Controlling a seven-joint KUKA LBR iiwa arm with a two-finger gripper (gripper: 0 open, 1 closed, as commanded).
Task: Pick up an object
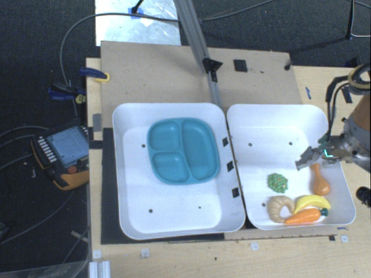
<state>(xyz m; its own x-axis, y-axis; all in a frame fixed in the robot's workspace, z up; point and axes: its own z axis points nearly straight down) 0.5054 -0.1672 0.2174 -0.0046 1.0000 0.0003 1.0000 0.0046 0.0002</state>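
White right bin (272, 120) holds five toy foods at its five o'clock corner, croissant (280, 207), banana (313, 201), carrot (302, 216), green cluster (277, 182), drumstick (319, 181) beside the gripper (310, 158); one blue plate (184, 150) at nine o'clock.

2 bins side by side on bench. Left bin (133, 213): divided plate (183, 150) in its upper middle. Right bin (272, 126): toys bunched at lower right. Broccoli (277, 182) left of drumstick (319, 181); croissant (280, 207), banana (313, 202), carrot (302, 216) nearest front wall, touching. Gripper (313, 156) at right wall, just above drumstick.
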